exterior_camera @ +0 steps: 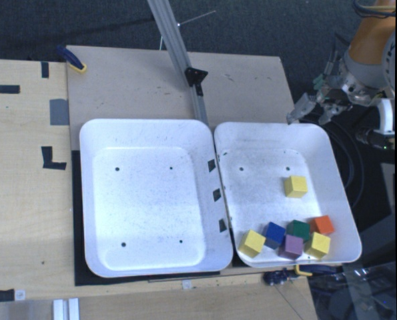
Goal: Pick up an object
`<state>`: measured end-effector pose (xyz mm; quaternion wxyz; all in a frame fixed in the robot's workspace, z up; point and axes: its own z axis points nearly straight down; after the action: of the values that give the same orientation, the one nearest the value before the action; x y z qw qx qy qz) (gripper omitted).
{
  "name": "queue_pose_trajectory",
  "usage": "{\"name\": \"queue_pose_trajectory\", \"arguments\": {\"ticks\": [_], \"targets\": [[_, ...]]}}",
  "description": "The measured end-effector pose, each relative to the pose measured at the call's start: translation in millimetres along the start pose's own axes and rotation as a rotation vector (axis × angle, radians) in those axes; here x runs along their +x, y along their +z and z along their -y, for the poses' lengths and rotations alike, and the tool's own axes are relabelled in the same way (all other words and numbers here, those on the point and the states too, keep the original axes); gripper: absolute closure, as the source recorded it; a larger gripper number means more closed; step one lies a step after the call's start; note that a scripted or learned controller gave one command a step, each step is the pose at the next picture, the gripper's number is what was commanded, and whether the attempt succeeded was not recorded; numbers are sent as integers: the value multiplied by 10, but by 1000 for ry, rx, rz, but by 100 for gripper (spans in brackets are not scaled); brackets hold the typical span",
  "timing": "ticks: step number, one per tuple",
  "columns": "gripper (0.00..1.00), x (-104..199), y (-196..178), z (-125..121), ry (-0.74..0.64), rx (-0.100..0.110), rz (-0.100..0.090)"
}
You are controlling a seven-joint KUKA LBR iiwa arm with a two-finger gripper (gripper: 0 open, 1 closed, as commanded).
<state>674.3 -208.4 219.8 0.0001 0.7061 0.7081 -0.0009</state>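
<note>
The gripper [311, 107] hangs beyond the far right corner of the right bin [265, 135], finger spread unclear, with coloured cubes [288, 235] clustered along its near edge.

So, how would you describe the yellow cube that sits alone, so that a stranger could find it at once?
Look at the right white bin, the one nearer the arm. Its other cubes crowd along the near edge, but this yellow cube sits by itself further up, towards the bin's right side. Two more yellow cubes lie in the cluster; this one touches nothing.
</note>
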Motion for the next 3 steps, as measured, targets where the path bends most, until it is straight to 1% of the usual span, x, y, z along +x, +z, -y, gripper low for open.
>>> {"name": "queue_pose_trajectory", "arguments": {"ticks": [1, 3], "targets": [[0, -1, 0, 1, 0, 1, 1], [0, 34, 1252, -2, 2, 14, -2]]}}
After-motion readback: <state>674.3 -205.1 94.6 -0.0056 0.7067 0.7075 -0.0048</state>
